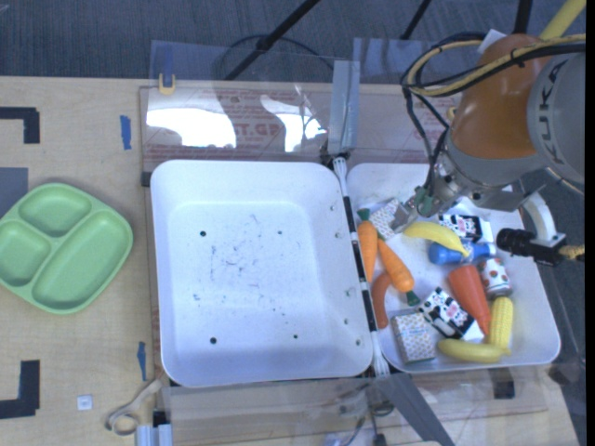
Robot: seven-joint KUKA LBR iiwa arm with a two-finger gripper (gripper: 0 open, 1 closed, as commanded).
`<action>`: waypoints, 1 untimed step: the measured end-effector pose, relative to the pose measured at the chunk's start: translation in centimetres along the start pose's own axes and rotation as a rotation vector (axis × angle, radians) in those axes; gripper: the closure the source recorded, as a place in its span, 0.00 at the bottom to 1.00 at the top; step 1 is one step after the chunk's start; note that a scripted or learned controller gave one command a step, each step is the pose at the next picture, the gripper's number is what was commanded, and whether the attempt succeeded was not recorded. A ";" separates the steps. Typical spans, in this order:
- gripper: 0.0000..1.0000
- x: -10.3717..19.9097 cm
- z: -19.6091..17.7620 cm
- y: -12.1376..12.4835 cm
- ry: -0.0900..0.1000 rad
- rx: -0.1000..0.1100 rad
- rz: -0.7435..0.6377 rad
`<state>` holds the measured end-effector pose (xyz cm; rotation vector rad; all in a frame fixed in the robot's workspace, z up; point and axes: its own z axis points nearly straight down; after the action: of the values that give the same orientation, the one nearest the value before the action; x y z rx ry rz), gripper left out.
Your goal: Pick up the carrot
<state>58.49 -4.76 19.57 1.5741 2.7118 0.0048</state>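
Camera view: grey two-finger gripper (416, 204) sat low in the right white bin (544, 342); couldn't tell its opening from here. Orange tapered carrot (394, 264) lay just below-left of the tool, against another orange piece (369, 247). Risk: crowding from the yellow banana (437, 236) could spoil the grasp. Left white bin (251, 268) on a wooden bench (65, 360), green divided plate (60, 246) far left.

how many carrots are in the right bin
3, maybe more hidden. One carrot lies along the left wall of the right bin, a second just right of it, and a third sits mid-bin beside the corn.
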 end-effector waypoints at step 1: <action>1.00 -0.8 -8.3 7.4 0.001 0.002 -0.045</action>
<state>65.22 -1.80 27.90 1.5140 2.7480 0.0026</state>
